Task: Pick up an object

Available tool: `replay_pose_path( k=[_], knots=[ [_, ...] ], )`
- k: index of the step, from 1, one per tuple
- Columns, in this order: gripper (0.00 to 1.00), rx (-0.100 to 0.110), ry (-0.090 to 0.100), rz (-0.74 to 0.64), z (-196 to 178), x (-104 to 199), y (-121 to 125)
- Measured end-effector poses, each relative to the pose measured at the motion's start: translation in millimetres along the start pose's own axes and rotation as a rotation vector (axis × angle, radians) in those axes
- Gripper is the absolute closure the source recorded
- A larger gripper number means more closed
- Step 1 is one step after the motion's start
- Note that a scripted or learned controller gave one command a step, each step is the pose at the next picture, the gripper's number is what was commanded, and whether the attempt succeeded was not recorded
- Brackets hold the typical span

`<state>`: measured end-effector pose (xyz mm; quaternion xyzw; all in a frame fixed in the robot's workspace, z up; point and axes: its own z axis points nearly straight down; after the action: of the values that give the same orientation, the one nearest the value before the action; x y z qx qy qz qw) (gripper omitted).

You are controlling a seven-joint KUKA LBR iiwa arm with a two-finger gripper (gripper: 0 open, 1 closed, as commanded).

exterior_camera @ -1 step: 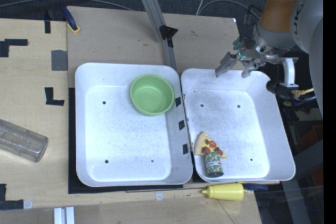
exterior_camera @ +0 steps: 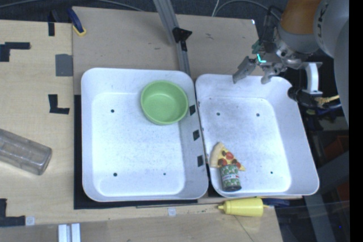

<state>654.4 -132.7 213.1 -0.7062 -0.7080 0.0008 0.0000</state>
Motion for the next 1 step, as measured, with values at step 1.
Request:
replay_pose_path(
  k=[1],
  knots=[
    [0.0, 0.007, 0.001, 0.0, 65.0, 2.6, -1.0]
  ],
)
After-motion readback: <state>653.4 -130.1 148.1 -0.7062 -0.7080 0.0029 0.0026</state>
